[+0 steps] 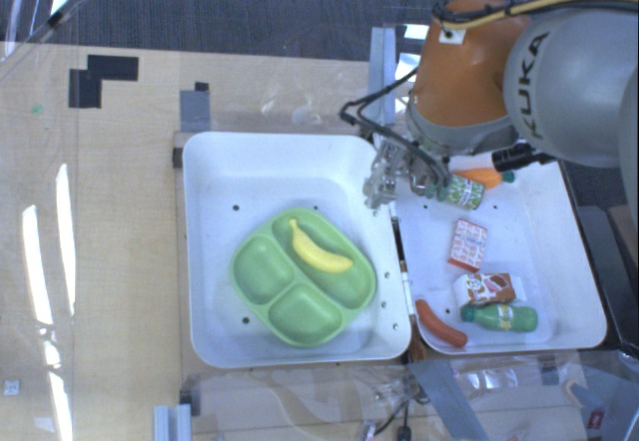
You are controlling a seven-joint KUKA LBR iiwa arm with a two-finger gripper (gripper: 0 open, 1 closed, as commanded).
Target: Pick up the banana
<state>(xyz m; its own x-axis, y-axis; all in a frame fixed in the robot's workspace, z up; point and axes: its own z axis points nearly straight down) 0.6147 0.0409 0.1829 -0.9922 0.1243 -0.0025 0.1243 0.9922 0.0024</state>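
The banana (319, 250) is lying in the green tray (262, 269), lower centre, waiting. The claw (383, 182) is hanging above the bins' divide, upper right; its grip I can't tell.

Green divided plate (300, 294) in left bin (215, 229). Right bin (569, 259), beside left bin: red-white carton (467, 244), brown carton (483, 287), green bottle (499, 316), sausage (440, 323) at near corner

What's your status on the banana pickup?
Gripper over the bins' shared edge, nothing seen held. Banana lying in green tray, left bin. Nothing on top of it.
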